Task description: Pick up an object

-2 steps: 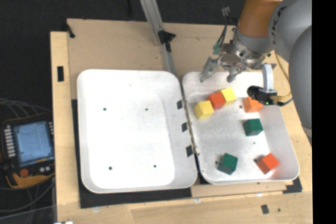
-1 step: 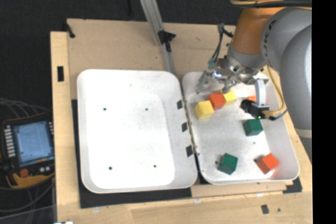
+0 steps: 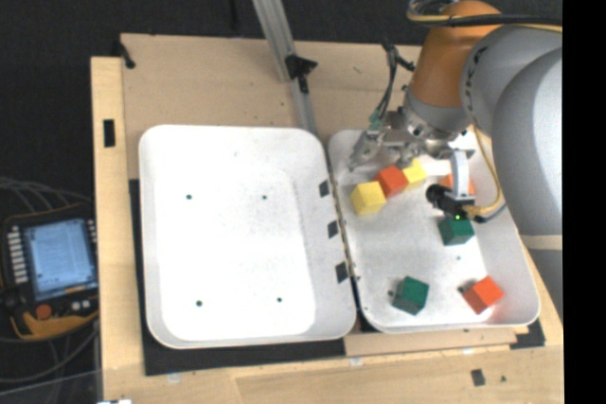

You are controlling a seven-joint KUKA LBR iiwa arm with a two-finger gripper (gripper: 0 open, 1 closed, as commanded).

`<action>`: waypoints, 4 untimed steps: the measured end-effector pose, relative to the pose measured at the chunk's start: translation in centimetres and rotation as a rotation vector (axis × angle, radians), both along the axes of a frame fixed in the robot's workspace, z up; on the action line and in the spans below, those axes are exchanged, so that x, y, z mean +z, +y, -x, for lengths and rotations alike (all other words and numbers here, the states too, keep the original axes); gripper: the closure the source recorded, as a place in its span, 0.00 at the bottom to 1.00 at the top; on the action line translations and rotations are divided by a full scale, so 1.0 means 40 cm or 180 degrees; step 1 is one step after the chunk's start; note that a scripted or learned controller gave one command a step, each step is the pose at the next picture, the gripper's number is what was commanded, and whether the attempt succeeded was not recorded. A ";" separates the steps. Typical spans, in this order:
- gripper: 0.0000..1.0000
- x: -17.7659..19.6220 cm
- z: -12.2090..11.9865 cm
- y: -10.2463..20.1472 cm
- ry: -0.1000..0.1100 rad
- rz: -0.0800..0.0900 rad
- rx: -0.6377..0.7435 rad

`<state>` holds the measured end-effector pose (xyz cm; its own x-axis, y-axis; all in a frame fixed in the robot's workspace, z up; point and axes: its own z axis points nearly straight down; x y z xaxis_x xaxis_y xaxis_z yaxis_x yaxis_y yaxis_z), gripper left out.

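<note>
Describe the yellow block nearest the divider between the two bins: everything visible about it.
The yellow block is a small cube, matte, looking like painted wood or foam. It lies on the floor of the right bin, near that bin's left wall and in its upper part, turned a little askew to the rim. An orange block sits right beside it at its upper right, seemingly touching. The gripper is just above it in the picture, not on it.

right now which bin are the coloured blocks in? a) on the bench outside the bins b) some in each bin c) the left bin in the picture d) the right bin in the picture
d: the yellow block, the orange block, the green block and the other blocks all lie in the right bin, where the gripper has reached in.
</note>
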<state>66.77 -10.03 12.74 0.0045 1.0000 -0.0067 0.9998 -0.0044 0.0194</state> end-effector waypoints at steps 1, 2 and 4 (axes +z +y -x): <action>1.00 0.025 -0.001 -0.002 -0.0006 -0.0007 -0.0015; 1.00 0.188 -0.012 -0.014 0.0035 -0.0019 -0.0007; 1.00 0.257 0.008 0.105 0.0056 -0.0029 0.0037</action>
<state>66.43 -5.82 23.03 -0.0071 1.0000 0.0024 1.0000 0.0071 0.0017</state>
